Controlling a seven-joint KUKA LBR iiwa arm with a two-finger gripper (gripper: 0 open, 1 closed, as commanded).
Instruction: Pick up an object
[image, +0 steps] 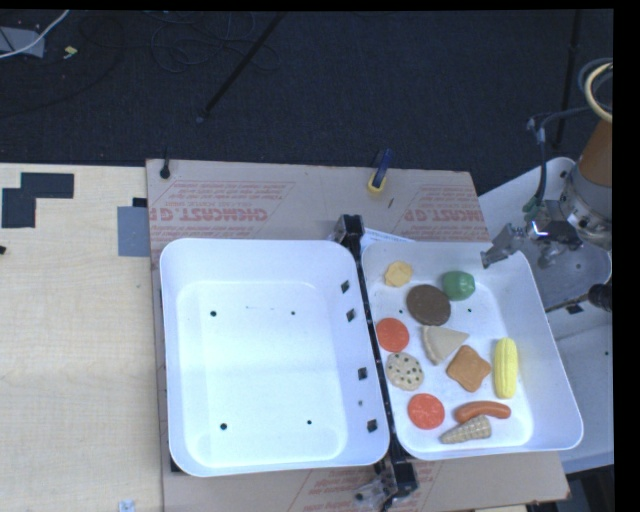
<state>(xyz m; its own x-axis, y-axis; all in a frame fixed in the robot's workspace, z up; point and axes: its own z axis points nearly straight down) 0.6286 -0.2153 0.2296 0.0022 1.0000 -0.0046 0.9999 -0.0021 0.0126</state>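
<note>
**Arm poised at the rim, nothing lifted yet**

The pincer (515, 243) hung at the right of the frame, just past the upper right corner of the right-hand shallow white plastic bin (556, 350). From where I stood I could not tell how wide it stood; it had hold of nothing.

All the toy food lay in that bin: a small pale yellow lump (398, 273) at the upper left, a round green piece (459, 285) beside it, a flat brown disc (428, 304) touching the green one, an orange-red slice (392, 334), a speckled cookie (404, 371), a cream wedge (443, 343), a tan slab of toast (468, 369), a yellow corn cob (505, 367), a red disc (426, 411), a sausage (483, 410) and a ridged cone (467, 431) at the bottom.

I judged the green piece the sensible pick: nearest the pincer and raised enough to grip. A straight drop centred on it, clear of the brown disc, would serve best. The flat discs looked hard to pinch.

The left-hand white bin (175, 330) lay alongside. Both sat on a sheet of printed brown cardboard (250, 200) over the pale wooden bench (70, 350), with dark carpet (300, 80) and cables across the top of the frame.
</note>
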